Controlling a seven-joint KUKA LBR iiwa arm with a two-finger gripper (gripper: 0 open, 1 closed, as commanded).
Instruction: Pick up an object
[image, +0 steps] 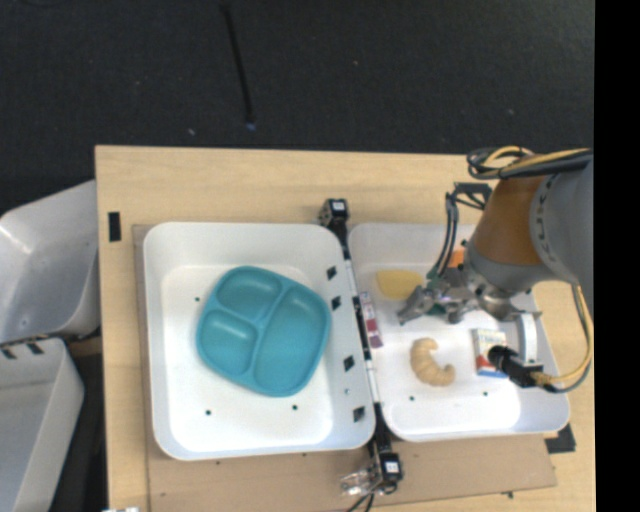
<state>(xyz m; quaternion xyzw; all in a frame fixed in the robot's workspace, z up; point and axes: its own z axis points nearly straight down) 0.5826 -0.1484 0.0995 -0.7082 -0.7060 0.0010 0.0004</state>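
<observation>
Jaws' state can't be told here. The gripper (432, 303) is hung just above the croissant (432, 362); if lowered off-center, it'd probably get nudged away, not grabbed.

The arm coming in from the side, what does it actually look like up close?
The arm is a thick, rounded grey tube with a broad orange band above the wrist. Thin black and yellow cables loop along it. At its end sits a small grey metal gripper.
</observation>
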